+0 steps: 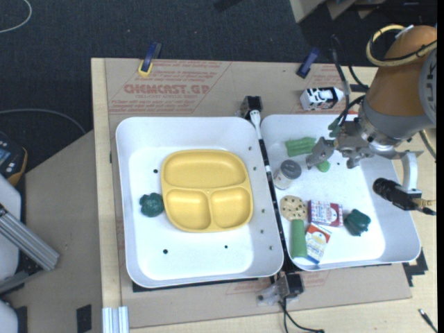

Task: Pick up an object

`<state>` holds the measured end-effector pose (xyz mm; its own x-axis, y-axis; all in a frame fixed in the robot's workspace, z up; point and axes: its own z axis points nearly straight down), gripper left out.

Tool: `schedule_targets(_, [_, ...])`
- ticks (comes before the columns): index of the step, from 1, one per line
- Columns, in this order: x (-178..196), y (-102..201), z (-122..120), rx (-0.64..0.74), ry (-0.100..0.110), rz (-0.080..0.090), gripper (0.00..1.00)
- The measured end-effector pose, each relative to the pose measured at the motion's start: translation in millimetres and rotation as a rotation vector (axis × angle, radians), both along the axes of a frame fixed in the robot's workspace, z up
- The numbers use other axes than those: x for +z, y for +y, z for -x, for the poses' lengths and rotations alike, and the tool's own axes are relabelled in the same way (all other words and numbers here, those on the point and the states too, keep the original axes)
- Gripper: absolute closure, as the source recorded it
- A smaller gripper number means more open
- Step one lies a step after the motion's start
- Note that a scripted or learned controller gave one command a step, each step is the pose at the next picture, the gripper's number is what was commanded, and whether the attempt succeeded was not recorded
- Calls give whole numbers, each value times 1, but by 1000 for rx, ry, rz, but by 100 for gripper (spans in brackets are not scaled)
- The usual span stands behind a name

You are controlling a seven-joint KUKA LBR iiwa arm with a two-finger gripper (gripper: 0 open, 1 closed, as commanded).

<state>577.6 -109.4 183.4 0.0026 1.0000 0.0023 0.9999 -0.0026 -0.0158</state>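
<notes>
- Two shallow white bins sat side by side on the bench; the grey arm with the orange band reached in from the right over the right bin (409, 245).
- Two-finger gripper (338, 152) hovered over the upper middle of the right bin; fingers looked spread apart, nothing between them, though the view was small.
- One finger (321, 155) sat close to a small green piece just beside it; contact could not be told.
- Left bin (132, 255) held a yellow three-compartment plastic plate (207, 189) at centre and a dark green lumpy toy (151, 204) just left of the plate.
- Right bin held a light green flat block (300, 146) near the top left, a grey round lid-like piece (289, 168) below it, and a spotted cookie-like disc (293, 206).
- Below that, a green cylinder (298, 238), a red-and-white small carton (325, 213), another white packet (316, 245), and a dark green pepper-like toy (357, 221) at right.
- No object lifted; all lay on the bin floors.
</notes>
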Motion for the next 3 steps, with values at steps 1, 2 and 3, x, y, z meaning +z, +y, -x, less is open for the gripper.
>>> schedule_targets(1, [7, 0, -3, 3, -14, 2, 0])
schedule_targets(2, [-42, 8, 4, 2, -10, 0, 0])
schedule_targets(3, [-55, 7, -3, 3, -40, 6, 0])
